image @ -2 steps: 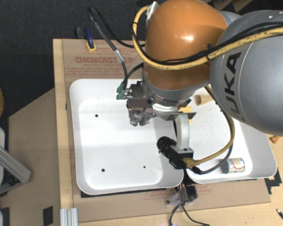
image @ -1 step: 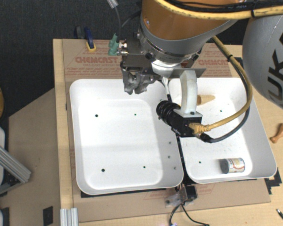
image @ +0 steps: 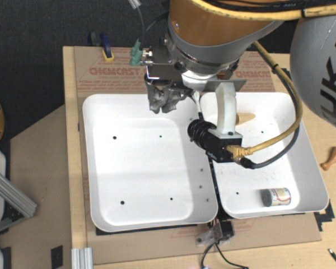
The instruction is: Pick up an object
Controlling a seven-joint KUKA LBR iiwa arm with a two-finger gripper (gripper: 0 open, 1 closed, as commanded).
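The hand (image: pixel 163 101) hangs at twelve o'clock over the left bin (image: pixel 101 150); its grip cannot be told. A small can (image: pixel 276 196) lies near the right bin's (image: pixel 308 167) five-o'clock rim.

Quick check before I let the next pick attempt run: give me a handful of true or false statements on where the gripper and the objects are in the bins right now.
1. A small cylinder lies in the right bin, near its front edge. True.
2. The gripper is directly above that cylinder. False: it is at the far edge of the left bin, well away from the cylinder.
3. A tan object lies at the far side of the right bin. True.
4. The cylinder and the tan object touch. False: they lie apart, at opposite ends of the bin.
5. The two bins sit on a brown board. True.
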